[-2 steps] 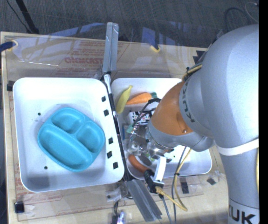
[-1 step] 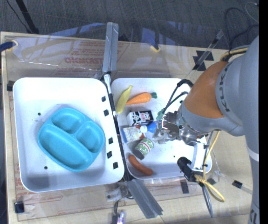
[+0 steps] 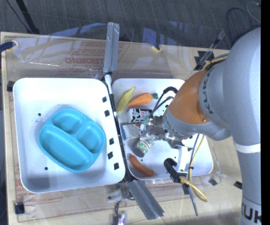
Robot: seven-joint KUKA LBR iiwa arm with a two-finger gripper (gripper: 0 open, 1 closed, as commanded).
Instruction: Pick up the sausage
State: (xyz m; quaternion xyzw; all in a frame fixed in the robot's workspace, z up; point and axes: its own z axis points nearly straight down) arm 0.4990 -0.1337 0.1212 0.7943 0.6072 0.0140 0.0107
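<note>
Reddish-brown sausage (image 3: 141,166) lying below the gripper (image 3: 150,131) looks light, firm, slightly slick; grasp mid-length across its width; gripper state cannot be told.

Both bins (image 3: 27,125) are white, and the divided plate (image 3: 72,138) is bright sky blue. The sausage (image 3: 142,166) is reddish orange, the carrot (image 3: 139,99) orange with a green tip, the banana (image 3: 124,99) yellow. The arm (image 3: 238,88) is grey with an orange band (image 3: 189,104).
</note>
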